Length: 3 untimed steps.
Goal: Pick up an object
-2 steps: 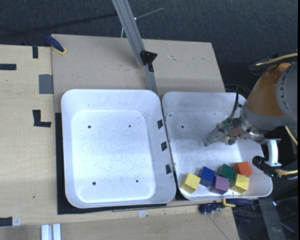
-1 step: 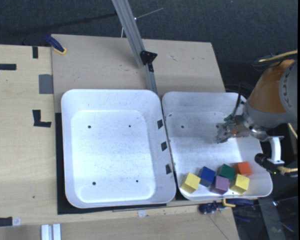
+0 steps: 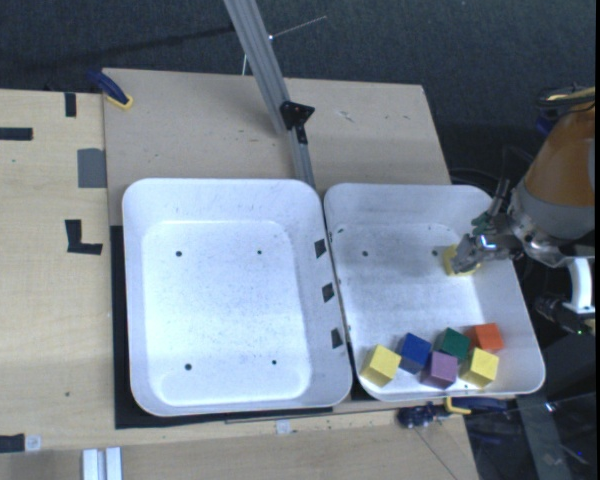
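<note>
- The bench (image 3: pixel 230 128) is pale wood, with a slanted grey metal pole (image 3: pixel 265 58) crossing its far side and a black clamp partway down that pole.
- The left bin (image 3: pixel 220 293) is a shallow white tray with a few dark dots on its floor.
- The right bin (image 3: pixel 400 278) sits just beside it, the two rims touching along the middle.
- The arm (image 3: pixel 565 183) comes in from the right, its orange band above the grey wrist, and it leans over the right bin's far right edge.
- The gripper (image 3: pixel 467 255) is low over the right bin's floor near the right wall; I cannot tell how far its fingers are spread.
- A small yellow block (image 3: pixel 448 260) lies right at the gripper's tip, touching or nearly touching it, and whether it is between the fingers cannot be made out.
- Six blocks cluster along the right bin's near edge: a yellow cube (image 3: pixel 382 364), a blue cube (image 3: pixel 414 351), a purple cube (image 3: pixel 443 368), a green cube (image 3: pixel 452 345), another yellow cube (image 3: pixel 483 366) and an orange cube (image 3: pixel 488 337).
- A small blue-and-yellow clip (image 3: pixel 110 87) lies on the bench's far left corner.
</note>
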Each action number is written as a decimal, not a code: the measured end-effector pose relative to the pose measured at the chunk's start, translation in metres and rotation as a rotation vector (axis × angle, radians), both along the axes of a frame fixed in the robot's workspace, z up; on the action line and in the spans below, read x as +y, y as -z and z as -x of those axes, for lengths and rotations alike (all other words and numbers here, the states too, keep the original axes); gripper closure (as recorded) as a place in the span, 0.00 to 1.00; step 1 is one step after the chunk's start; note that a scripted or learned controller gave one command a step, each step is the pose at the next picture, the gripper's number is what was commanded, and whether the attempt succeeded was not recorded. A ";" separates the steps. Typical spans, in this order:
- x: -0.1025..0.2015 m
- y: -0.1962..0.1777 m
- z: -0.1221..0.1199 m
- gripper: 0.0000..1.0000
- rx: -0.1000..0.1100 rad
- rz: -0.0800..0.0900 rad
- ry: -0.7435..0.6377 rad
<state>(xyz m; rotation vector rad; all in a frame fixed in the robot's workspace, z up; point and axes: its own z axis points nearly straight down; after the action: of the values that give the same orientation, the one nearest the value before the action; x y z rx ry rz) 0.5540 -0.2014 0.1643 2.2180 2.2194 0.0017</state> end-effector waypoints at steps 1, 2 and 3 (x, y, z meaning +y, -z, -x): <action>-0.007 -0.055 0.007 1.00 -0.001 0.000 0.001; -0.007 -0.104 0.005 1.00 -0.002 0.000 -0.001; 0.047 -0.097 -0.014 1.00 0.004 -0.002 -0.006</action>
<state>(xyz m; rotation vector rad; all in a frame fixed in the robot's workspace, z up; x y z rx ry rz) 0.5678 -0.1539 0.2614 2.2145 2.2293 0.0002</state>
